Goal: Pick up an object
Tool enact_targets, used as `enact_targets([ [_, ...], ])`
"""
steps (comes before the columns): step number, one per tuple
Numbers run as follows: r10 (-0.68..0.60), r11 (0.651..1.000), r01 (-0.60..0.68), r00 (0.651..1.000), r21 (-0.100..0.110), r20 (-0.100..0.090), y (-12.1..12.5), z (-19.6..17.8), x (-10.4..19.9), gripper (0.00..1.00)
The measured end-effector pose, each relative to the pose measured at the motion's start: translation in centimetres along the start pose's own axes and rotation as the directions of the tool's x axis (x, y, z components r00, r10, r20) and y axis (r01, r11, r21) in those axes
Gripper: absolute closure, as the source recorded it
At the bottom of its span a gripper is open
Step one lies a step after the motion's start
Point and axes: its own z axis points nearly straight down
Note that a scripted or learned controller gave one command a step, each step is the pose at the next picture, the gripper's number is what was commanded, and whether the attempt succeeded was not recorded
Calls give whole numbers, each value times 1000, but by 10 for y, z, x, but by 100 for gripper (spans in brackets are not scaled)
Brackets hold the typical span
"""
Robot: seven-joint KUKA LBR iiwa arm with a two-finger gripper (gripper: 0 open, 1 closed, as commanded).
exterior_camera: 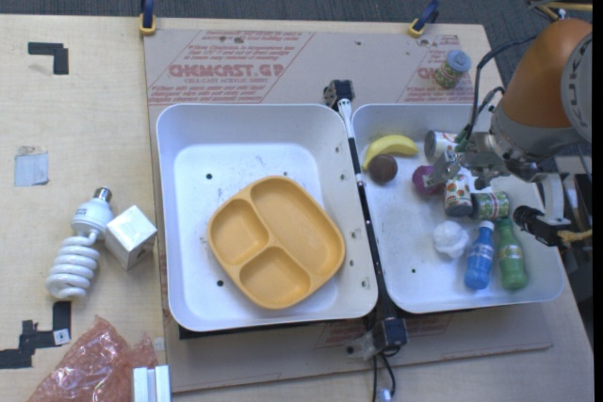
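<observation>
Gripper sits right of frame centre, above 1 purple object; finger state: cannot tell; banana left.

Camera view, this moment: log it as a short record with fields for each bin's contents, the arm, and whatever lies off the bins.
left bin: yellow divided plate
right bin: banana, brown round fruit, blue bottle, green bottle, white lump, small cans
arm: over right bin's far right part, pincer among the cans
pincer grip: cannot tell
off bins: spiral bulb, white cube
</observation>
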Motion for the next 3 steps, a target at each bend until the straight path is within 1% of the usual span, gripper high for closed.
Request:
enact_targets([
  [1, -1, 1000, 1, 1000, 0, 0, 73, 38, -7, 0],
  [2, -4, 1000, 4, 1000, -1, 2, 73, 28, -7, 100],
  [3, -2, 1000, 2, 1000, -1, 1, 73, -91, 14, 100],
])
